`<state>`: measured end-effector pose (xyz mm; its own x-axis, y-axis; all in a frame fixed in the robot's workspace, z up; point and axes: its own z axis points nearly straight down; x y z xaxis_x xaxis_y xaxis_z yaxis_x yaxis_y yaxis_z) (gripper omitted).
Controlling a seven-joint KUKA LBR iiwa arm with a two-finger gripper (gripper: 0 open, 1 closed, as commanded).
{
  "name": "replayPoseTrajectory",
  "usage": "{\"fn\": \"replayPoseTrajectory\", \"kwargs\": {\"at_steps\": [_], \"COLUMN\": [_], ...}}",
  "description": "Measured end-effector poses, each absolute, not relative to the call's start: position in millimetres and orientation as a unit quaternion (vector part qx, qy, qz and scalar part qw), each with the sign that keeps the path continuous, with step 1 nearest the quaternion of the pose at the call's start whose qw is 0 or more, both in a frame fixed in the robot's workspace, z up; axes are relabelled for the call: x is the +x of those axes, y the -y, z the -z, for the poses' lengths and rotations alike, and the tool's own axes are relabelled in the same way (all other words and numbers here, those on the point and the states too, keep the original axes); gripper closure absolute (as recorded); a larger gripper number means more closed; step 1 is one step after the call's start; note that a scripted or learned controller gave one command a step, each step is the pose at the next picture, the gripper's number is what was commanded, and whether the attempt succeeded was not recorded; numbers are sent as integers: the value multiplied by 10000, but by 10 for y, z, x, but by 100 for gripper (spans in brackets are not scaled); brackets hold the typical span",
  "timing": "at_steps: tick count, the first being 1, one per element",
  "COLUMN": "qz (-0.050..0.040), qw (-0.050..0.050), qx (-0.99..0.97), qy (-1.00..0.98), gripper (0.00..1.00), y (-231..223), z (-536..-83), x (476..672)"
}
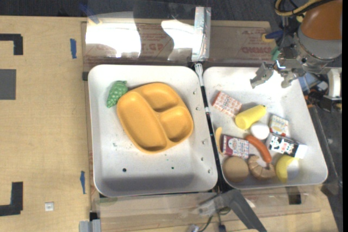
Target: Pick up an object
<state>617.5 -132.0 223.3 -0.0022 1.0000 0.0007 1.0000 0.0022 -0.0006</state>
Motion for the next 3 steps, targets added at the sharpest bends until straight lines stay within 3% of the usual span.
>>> {"fn": "replayPoseTrajectory", "kwargs": {"at_steps": [1, 2, 3], "qz": [-5, -8, -9], "qw": [11, 23, 18], "qx": [-8438, -8577, -9228], "qy": [5367, 5141, 3852], "gripper": [0, 0, 0], "y": [651, -306, -792], "z": [-1835, -1846, -2475], "x": [6469, 6353, 5607]}}
